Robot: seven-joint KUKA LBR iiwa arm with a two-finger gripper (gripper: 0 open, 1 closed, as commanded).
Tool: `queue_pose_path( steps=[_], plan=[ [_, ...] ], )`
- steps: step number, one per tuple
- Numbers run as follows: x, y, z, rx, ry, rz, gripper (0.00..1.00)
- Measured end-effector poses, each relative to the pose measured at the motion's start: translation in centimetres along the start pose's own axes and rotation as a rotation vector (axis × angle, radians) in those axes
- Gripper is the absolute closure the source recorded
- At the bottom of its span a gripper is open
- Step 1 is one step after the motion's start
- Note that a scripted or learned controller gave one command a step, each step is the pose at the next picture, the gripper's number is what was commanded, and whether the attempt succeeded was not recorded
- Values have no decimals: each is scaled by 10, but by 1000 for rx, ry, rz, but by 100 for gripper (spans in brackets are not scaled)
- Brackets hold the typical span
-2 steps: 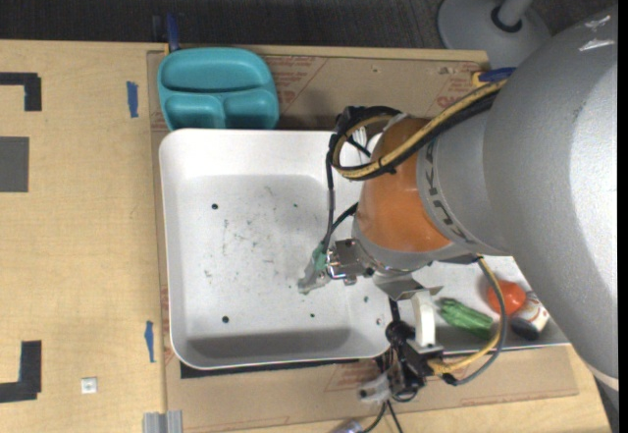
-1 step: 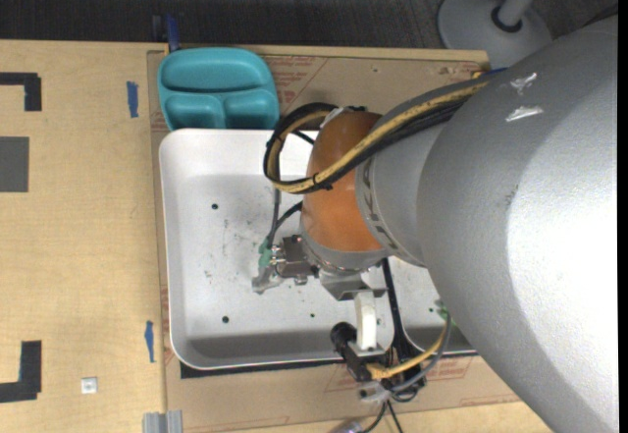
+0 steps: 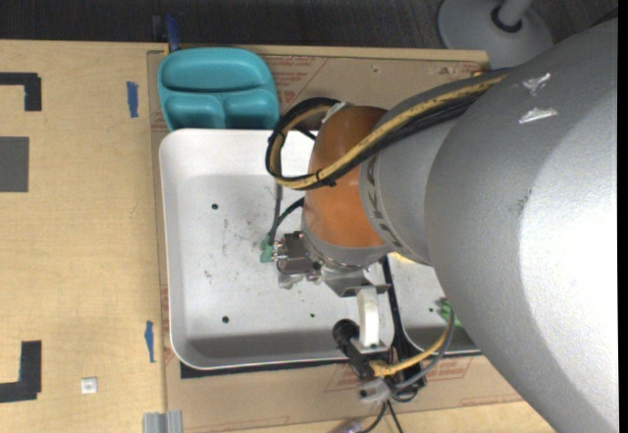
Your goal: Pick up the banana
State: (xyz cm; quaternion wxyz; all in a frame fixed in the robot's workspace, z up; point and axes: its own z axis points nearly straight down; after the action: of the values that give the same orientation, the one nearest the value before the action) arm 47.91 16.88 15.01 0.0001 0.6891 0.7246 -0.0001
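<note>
No banana is showing itself among the visible parts of the shallow white plastic bin [image 3: 196,254]; whether it is lying under the arm cannot be told. The grey arm with its orange band [image 3: 339,186] is reaching in from the right, covering mid-frame. Its hand [image 3: 294,262] is hanging low over the bin floor; how the hand is standing cannot be told. A teal moulded tray [image 3: 218,87] is sitting at upper centre on the tan surface [image 3: 78,225].

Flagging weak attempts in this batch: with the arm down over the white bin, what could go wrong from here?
1. The arm covers much of the white bin, so a grasp on the banana cannot be confirmed from this view.
2. Loose cables loop beside the orange band and might snag.
3. The end effector sits low near the bin floor; it could scrape.
</note>
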Motion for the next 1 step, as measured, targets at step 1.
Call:
queue_pose_path(
  steps=[1],
  plan=[
    [0,0,-10,-1,0,-1,100]
  ],
)
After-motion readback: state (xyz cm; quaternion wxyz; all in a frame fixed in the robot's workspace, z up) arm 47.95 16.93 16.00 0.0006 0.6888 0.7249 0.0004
